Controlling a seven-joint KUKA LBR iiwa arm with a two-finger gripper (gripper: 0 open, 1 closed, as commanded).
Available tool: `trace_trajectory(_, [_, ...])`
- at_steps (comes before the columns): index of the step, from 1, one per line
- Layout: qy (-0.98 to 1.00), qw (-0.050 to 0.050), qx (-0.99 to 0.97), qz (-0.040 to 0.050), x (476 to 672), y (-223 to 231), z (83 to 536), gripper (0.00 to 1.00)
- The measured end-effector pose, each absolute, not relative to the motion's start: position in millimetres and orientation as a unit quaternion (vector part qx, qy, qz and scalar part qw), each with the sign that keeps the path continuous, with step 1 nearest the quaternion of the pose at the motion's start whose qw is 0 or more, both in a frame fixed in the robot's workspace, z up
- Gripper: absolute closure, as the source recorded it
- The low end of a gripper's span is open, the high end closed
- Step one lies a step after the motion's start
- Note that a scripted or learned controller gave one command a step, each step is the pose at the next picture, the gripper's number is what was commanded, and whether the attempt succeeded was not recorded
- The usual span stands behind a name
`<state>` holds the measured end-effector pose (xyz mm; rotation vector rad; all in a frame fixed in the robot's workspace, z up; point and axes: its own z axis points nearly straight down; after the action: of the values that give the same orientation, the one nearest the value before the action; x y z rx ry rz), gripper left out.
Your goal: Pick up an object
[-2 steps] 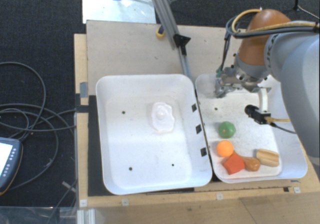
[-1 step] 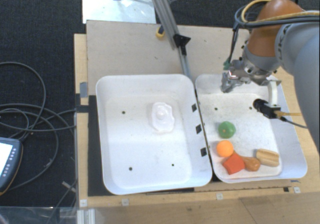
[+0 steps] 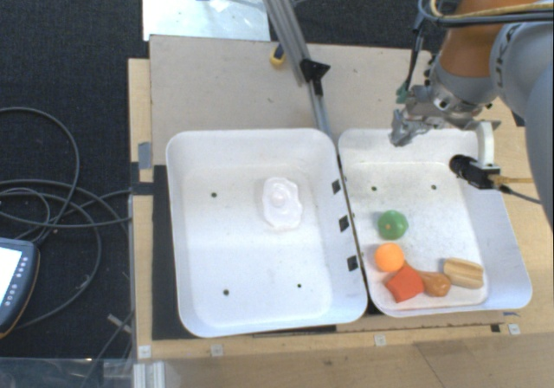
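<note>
Your gripper hangs over the far rim of the right bin, and you cannot tell its state. Nothing is picked yet: the green ball, orange ball and red block lie near that bin's front edge.

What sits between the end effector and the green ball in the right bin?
Nothing visible. The end effector is over the right bin's far edge; the green ball lies nearer the camera, with bare bin floor between. The orange ball and red block lie beyond it.
</note>
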<state>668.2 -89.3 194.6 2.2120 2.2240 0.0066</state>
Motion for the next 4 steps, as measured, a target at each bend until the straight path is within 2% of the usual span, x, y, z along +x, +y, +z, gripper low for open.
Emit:
trace_trajectory(1, [0.709, 0.003, 0.705, 0.0025, 664.8, -92, 252, 1.00])
trace_trajectory(2, [0.711, -0.001, 0.704, 0.0010, 641.6, -35, 246, 1.00])
trace_trajectory(4, [0.710, -0.002, 0.704, 0.0002, 600.6, 63, 232, 1.00])
